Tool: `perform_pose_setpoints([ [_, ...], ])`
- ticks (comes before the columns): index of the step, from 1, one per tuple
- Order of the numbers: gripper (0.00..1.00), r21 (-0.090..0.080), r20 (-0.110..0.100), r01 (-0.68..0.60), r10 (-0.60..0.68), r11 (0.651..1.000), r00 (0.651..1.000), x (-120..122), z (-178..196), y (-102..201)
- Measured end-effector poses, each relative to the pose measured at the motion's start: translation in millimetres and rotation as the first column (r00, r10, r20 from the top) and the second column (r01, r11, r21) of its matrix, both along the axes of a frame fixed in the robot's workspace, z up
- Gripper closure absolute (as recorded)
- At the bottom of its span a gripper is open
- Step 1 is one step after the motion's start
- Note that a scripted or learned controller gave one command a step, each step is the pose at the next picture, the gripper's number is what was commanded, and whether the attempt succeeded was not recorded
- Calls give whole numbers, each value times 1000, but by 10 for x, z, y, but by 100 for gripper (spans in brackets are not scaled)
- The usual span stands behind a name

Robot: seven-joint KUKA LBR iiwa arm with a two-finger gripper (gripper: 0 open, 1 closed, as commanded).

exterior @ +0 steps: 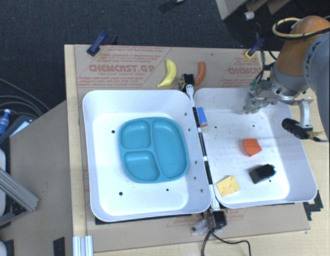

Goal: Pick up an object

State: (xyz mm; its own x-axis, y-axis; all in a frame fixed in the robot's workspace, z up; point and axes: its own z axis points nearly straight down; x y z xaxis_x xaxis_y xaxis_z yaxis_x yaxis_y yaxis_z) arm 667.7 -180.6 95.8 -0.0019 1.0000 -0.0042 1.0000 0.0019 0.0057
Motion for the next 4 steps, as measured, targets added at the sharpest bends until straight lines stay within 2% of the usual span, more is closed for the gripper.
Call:
perform_pose_setpoints([
  [1,0,0,-1,0,0,1000,1000,-1,-2,2],
  [2,0,5,-8,1,-1,1000,1000,-12,-110,347],
  [3,0,2,-3,2,-2,1000,1000,-10,-106,-173],
  [4,0,6,-8,1,-1,1000,1000,-14,-110,211],
])
